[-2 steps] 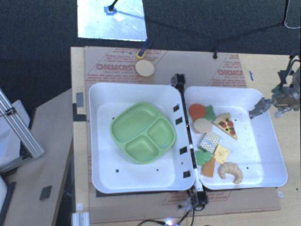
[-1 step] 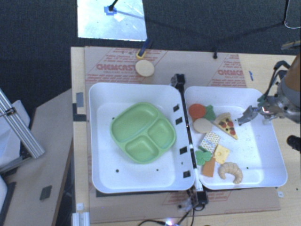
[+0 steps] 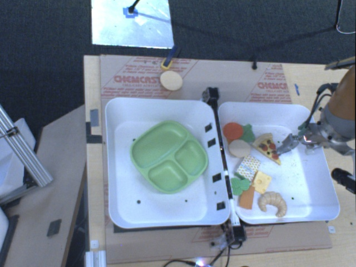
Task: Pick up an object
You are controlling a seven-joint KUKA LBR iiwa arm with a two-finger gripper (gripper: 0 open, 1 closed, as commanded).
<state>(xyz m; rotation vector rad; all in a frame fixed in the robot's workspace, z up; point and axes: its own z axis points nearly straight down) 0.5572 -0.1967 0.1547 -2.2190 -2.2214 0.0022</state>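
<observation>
The right bin (image 3: 317, 191) holds several toy foods: a red tomato (image 3: 232, 130) with a green leaf (image 3: 247, 132), a beige oval piece (image 3: 240, 148), a pizza slice (image 3: 267, 146), a checkered cracker (image 3: 249, 166), a yellow cheese square (image 3: 262, 181), a green piece (image 3: 240, 186), an orange piece (image 3: 247, 198) and a croissant (image 3: 272, 202). My gripper (image 3: 287, 144) reaches in from the right, low over the right bin, its tip just right of the pizza slice. I see nothing held in it.
The left bin (image 3: 119, 204) holds a green compartment plate (image 3: 169, 156). A black divider (image 3: 220, 154) with clips runs between the bins. A tan disc (image 3: 171, 80) lies on the board behind the bins. A metal frame (image 3: 22, 154) stands at the far left.
</observation>
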